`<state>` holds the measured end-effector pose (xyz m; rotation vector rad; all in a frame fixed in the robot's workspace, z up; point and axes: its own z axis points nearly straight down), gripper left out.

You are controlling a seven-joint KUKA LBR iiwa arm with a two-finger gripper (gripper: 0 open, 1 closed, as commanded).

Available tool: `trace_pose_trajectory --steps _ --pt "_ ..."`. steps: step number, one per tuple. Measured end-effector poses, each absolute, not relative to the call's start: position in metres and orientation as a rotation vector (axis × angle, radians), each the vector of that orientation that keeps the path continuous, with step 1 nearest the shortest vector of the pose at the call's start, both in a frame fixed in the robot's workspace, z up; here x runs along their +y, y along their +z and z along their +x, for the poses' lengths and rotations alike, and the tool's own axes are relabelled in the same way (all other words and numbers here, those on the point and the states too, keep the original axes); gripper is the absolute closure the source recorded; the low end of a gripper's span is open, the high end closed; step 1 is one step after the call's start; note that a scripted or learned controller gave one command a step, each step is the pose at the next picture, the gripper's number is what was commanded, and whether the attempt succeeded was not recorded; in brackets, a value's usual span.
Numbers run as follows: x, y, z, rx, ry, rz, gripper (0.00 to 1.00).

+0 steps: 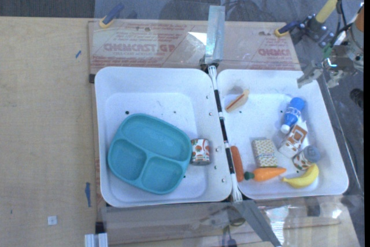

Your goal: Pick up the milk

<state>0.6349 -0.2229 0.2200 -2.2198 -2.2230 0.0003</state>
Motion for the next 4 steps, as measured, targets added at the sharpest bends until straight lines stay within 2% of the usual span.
trace_pose_trajectory --steps 1,2,3,4 --pt "-0.215 0.105 0.564 -2.182 -0.008 -2.241 0.00" --pt "-0.200 0.088 0.517 -2.184 -0.010 -2.263 0.00" --pt "-0.202 0.098 0.518 -2.185 -0.010 -2.270 1.00" --pt "-0.142 0.177 0.505 -2.345 -0.001 -2.092 1.00"
